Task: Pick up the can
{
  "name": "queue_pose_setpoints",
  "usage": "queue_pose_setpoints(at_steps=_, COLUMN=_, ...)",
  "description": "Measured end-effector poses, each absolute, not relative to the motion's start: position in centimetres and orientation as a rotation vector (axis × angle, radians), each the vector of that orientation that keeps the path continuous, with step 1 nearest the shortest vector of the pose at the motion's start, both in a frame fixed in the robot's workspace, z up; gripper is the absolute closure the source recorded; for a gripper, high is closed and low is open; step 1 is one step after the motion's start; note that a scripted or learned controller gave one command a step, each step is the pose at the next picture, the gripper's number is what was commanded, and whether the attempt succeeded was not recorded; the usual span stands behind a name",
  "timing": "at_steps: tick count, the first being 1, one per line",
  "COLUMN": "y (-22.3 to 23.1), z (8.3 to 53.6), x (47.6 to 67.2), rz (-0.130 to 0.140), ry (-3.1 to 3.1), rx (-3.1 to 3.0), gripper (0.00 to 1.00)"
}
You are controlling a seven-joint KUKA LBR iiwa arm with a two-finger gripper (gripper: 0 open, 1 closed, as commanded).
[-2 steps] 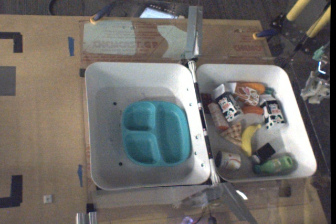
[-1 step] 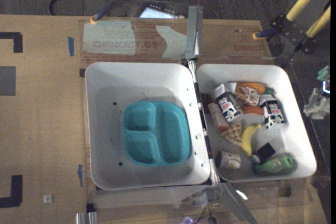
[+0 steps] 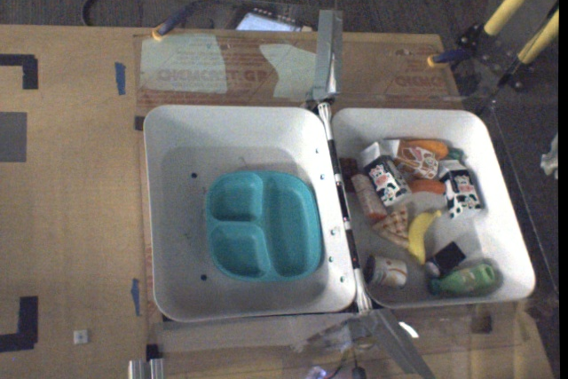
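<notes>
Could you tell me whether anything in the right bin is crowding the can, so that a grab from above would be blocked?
Nothing lies on top of the can, which rests on its side near the right bin's front edge. A banana and a green bottle lie close beside it, leaving little room on that side.

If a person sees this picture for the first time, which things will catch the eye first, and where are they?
The teal divided plate stands out most, lying alone in the middle of the left bin. Next comes the crowded right bin, where a yellow banana lies near the centre, two cow-print cartons stand above it, and a green bottle lies at the front edge.
</notes>
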State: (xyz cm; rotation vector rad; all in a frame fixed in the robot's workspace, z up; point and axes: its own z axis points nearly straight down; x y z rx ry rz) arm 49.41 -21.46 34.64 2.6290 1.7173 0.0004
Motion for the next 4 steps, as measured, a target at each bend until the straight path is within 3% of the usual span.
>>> queue_pose_setpoints(at_steps=1, y=-21.5, z=31.8, x=53.8, rz=0.001, ry=1.630, rx=2.683, gripper=1.00)
queue_pose_setpoints(at_steps=2, y=-21.3, z=38.3, x=57.3, rz=0.000, ry=1.073, rx=2.951, gripper=1.00)
queue_pose_setpoints(at_steps=3, y=-22.1, z=27.2, x=57.6, rz=-0.002, ry=1.116, rx=2.938, gripper=1.00)
queue_pose_setpoints(at_steps=4, y=-20.9, z=29.5, x=57.9, rz=0.002, ry=1.309, rx=2.853, gripper=1.00)
